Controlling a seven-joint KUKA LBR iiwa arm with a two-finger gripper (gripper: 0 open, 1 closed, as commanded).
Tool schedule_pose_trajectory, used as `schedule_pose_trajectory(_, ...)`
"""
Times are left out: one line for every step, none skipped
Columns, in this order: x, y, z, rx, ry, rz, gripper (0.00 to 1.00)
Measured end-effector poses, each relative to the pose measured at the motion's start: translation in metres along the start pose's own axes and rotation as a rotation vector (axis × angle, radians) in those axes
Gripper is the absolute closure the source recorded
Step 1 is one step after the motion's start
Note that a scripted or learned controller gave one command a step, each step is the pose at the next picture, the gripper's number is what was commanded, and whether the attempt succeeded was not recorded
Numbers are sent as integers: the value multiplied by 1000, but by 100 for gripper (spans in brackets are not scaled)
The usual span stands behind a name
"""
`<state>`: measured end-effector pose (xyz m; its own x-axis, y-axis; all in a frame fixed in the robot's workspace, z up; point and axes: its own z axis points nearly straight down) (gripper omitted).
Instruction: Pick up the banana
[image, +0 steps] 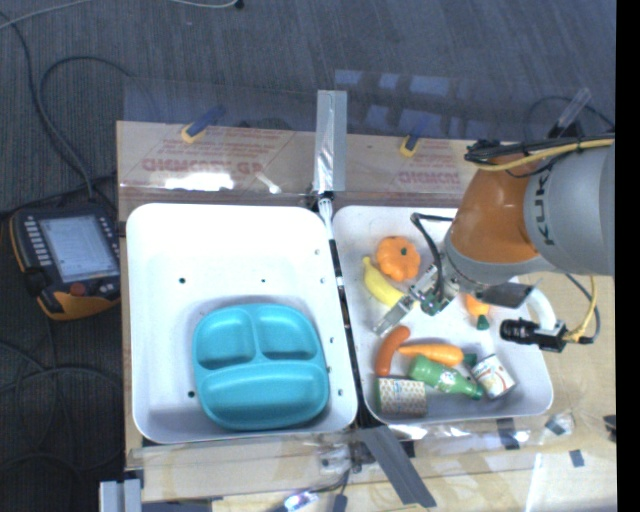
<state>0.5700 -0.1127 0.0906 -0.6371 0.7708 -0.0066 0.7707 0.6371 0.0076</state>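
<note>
Yellow banana (380, 283) lay at the hand's (400, 309) nine o'clock, ungrasped (fingers spread apart); approach was underway, calling next for a leftward shift.

White letters "KU", start of the maker's name, are showing on the grey arm (580, 215) at right. Red mirrored print is running along the cardboard (210, 160) behind both bins, too blurred to read. Can label (492, 376) isn't legible.
</note>
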Motion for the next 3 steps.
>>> schedule_pose_trajectory(7, 2, 0, -1, -2, 362, 0)
schedule_pose_trajectory(7, 4, -12, -8, -2, 363, 100)
schedule_pose_trajectory(-10, 28, -145, 11, 2, 450, 100)
